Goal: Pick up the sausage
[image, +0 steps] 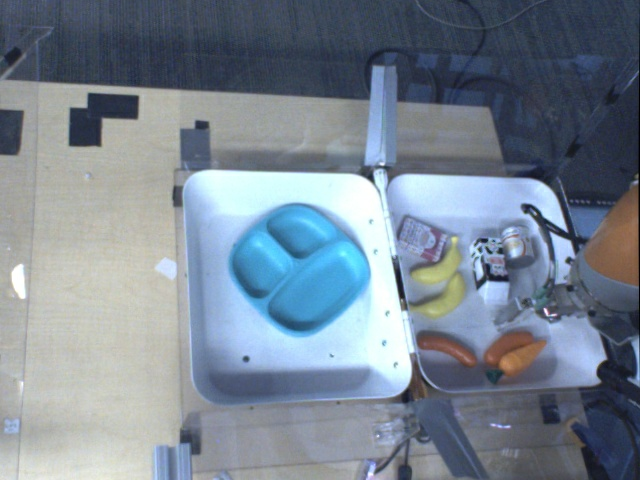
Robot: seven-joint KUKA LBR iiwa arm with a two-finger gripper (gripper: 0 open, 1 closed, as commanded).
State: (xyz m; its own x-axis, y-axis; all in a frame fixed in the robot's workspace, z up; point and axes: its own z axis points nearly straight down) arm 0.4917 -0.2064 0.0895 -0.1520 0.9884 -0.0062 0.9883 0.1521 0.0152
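Hovering over right bin [470, 193], my gripper [520, 303] sat above carrot [515, 353], off sausage [447, 348]; finger opening unclear, nothing visibly held.

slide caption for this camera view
Claw above right bin, near carrot; sausage untouched at front.

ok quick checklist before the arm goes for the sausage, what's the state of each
1. Sausage in view, lying at the right bin's front edge: ok.
2. Top of sausage uncovered: ok.
3. Room around it: carrot lies just to its right, bananas behind it, none touching: ok.
4. End effector over the sausage: not ok, it sits over the bin's right half, behind the carrot.
5. End effector free of any object: cannot tell.
6. Blue divided plate is in the left bin, out of the way: ok.
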